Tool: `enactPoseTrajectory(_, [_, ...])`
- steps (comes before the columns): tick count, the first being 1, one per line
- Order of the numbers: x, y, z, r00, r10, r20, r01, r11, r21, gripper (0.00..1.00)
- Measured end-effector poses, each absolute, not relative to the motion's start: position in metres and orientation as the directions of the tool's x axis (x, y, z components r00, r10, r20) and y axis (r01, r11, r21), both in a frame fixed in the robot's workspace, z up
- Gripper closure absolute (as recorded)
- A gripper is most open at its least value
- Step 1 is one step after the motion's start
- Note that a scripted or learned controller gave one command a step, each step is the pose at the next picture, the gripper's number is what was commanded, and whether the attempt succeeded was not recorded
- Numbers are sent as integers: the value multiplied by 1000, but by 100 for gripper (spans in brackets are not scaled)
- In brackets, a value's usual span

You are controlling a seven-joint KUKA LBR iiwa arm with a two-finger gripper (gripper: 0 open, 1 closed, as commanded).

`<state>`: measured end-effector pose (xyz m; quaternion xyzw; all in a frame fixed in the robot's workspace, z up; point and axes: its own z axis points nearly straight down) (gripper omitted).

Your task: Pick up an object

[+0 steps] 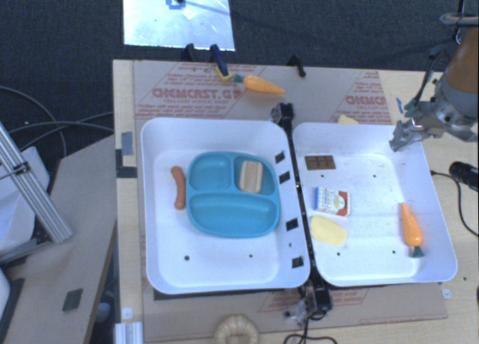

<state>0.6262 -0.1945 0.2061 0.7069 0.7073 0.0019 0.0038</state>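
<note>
My gripper [402, 137] hangs over the far right corner of the right bin [374, 185], its fingers pointing down to the left with nothing seen between them. Inside this bin lie a brown chocolate-like square [319, 162], a small white and red packet [330, 200], a pale yellow piece [328, 230] and an orange carrot [410, 226] near the right wall. The left bin [217, 260] holds a blue divided plate [233, 194] with a tan slice [250, 176] in its upper right compartment. A sausage [179, 187] lies left of the plate.
A second carrot [260, 84] lies on the cardboard behind the bins, beside a blue clip [218, 60]. A pale yellow piece [347, 119] peeks out behind the right bin's far rim. A shiny sheet [178, 6] lies on the floor beyond the bench.
</note>
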Motion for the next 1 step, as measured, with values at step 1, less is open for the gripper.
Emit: enactPoseTrajectory(1, [627, -195, 226, -4, 1000, -1, 1000, 4, 5, 100])
